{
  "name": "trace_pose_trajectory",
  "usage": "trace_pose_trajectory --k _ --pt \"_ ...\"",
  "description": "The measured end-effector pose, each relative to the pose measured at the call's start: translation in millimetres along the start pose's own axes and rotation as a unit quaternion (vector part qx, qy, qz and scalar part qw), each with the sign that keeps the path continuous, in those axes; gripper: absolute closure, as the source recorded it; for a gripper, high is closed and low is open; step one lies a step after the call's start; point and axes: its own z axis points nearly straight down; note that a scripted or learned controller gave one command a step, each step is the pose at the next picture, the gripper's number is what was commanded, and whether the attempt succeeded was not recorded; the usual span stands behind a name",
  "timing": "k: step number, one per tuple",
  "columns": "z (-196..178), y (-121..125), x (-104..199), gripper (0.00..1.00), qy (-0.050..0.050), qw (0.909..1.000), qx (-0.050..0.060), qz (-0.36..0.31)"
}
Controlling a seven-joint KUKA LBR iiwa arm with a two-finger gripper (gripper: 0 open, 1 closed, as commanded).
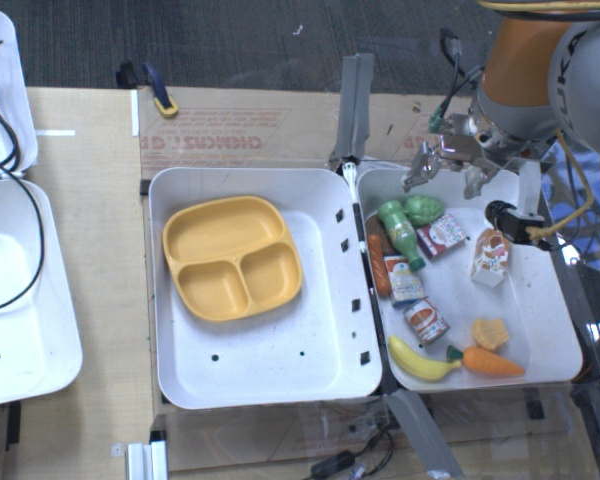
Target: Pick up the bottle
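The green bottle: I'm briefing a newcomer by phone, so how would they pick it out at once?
Look in the right-hand white bin, at its upper left part. The green bottle lies there slanted, beside a leafy green vegetable and a hot dog. It alone has a white label and a capped neck.

Grey arm (570, 58) with a broad orange band — black cables looping alongside (metallic silver wrist hardware).

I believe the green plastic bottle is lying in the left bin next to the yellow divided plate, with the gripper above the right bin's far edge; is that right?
Not quite. The camera view shows the green plastic bottle lying in the right white bin, among the food items, while the yellow divided plate sits alone in the left white bin. The gripper is indeed above the right bin's far edge.
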Motion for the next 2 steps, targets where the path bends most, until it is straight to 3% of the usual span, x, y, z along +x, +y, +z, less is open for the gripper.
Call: trace_pose_trajectory --k 1,2 --pt "0 -33 13 0.0 0.0 1.0 0.001 -0.008" --pt "46 27 -2 0.0 0.0 0.9999 0.001 0.012"
